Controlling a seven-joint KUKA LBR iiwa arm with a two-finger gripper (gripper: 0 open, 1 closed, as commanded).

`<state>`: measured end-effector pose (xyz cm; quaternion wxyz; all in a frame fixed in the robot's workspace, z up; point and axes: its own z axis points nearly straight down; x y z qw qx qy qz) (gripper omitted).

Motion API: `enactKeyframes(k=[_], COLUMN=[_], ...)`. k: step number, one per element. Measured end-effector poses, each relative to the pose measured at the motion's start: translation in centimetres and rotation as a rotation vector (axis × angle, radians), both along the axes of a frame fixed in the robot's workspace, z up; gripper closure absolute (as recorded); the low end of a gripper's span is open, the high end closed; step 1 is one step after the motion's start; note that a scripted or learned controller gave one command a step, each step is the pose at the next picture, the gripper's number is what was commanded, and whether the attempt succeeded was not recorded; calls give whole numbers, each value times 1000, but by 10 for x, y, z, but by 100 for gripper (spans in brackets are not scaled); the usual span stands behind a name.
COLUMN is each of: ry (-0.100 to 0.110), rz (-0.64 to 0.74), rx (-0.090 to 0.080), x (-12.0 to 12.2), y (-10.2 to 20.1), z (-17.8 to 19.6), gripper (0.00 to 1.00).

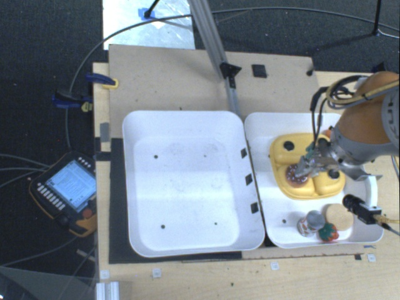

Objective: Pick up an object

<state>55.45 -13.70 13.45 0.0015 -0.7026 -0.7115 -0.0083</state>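
Your bench (187, 74) carries two white bins, and in the right bin (262, 186) the arm (369, 124) sets its gripper (306, 167) on a yellow toy (300, 161), jaw state unclear, above small bits (322, 224) at the front wall

Dark floor (37, 36) (perhaps carpet), cardboard-topped bench (162, 80)

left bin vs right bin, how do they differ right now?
The left bin shows bare white floor with a few dark specks; the right bin holds a yellow object and a cluster of small items near its front edge. The gripper sits over the yellow object in the right bin, not the left bin. Both are shallow, white and set side by side.
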Motion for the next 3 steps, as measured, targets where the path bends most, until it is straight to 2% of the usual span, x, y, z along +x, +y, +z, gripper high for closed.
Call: enactKeyframes(k=[1,3], ry=[3,3], rz=[-7,-7], rx=[-16,-15], x=[12,20], y=[1,2], z=[51,144], gripper=[100,100])
